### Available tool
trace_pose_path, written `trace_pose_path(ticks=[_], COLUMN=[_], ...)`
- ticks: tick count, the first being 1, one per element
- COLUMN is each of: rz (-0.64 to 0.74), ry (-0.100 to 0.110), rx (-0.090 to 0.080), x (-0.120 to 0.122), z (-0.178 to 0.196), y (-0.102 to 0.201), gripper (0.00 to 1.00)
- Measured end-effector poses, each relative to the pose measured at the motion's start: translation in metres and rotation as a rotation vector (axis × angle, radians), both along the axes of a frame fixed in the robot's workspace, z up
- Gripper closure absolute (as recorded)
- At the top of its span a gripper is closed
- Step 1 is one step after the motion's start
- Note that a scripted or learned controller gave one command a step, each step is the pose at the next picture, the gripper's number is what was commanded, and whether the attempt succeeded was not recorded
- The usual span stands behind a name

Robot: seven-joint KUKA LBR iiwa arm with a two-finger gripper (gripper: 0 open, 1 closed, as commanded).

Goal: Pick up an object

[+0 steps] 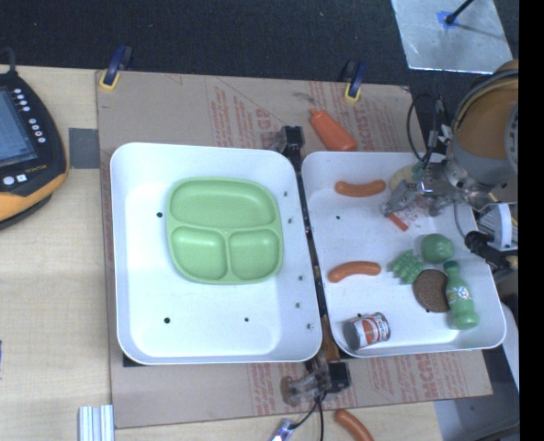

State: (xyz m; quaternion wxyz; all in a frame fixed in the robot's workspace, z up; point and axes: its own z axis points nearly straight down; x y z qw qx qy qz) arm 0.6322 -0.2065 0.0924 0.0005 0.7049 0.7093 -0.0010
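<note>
The metal two-finger hand (417, 196) is down in the upper part of the right white plastic bin (345, 301); whether it is spread or closed I cannot tell, though a small red-orange piece (399, 220) lies right at its tips. No object is clearly held. Just beside the hand lies an orange toy sausage (359, 188). Below the hand sit a round green toy (436, 246), a leafy green piece (405, 266), a flat brown disc (429, 289) and a green bottle (459, 297); farther off lie a second orange sausage (354, 270) and a small tin can (369, 330).

The risk, as I judge it, is a shallow pinch on something so small, letting it slip free on lifting.

Well away, the left bin holds a pale green divided plate (225, 229). The bins rest on brown cardboard (208, 108) over a light wooden surface (33, 292), with an orange-edged teach pendant (10, 150) farthest from the hand and dark flooring behind.
</note>
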Motion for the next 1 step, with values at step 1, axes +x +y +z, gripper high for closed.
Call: trace_pose_path(ticks=[1], rz=[0.001], ry=[0.006], rx=[0.000], x=[-0.0019], z=[0.0098], y=[-0.0012], gripper=[1.00])
